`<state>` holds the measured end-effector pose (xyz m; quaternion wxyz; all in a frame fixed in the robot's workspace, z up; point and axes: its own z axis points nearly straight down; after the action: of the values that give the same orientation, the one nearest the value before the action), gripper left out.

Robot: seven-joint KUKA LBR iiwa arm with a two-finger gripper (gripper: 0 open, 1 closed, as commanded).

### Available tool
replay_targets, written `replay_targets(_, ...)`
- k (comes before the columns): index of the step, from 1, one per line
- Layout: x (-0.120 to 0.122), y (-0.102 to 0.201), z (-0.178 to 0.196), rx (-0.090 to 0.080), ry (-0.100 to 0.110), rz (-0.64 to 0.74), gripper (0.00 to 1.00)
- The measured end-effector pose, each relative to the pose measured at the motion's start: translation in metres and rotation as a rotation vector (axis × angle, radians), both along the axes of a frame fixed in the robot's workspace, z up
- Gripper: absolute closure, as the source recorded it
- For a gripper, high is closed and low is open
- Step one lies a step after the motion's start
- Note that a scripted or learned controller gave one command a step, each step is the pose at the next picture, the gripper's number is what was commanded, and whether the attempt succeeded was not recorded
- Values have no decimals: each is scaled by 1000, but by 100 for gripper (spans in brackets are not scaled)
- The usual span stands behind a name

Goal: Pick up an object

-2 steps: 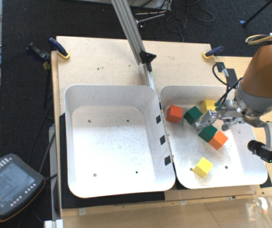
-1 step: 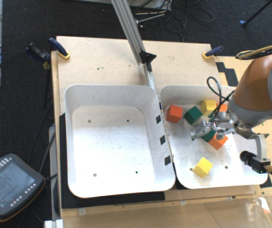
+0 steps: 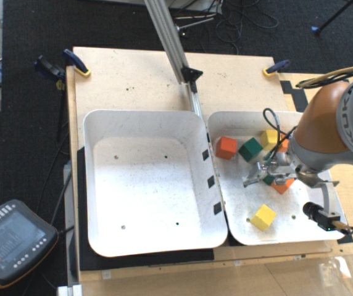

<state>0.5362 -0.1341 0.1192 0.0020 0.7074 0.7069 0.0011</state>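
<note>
My gripper (image 3: 264, 175) hangs low inside the right bin (image 3: 235, 227), near its middle. An orange block (image 3: 281, 187) lies right against its right side, partly hidden under the wrist. Behind the gripper sit a green block (image 3: 250, 149), another orange block (image 3: 226, 147) and a yellow block (image 3: 270, 139), the last half covered by cables. A second yellow block (image 3: 263, 217) rests nearer the front of the bin. The grey arm with its orange band (image 3: 324, 125) comes in from the right.
The left bin (image 3: 96, 165) stands beside the right one, with their walls touching. A slanted metal pole (image 3: 167, 32) rises from the bench behind the bins. Clamps sit at the bench's back corners, and a pendant (image 3: 10, 242) lies at bottom left.
</note>
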Motion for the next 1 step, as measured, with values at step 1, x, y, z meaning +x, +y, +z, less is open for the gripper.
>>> replay_targets(1, 2, 0, 13, -1, -7, 1, 100)
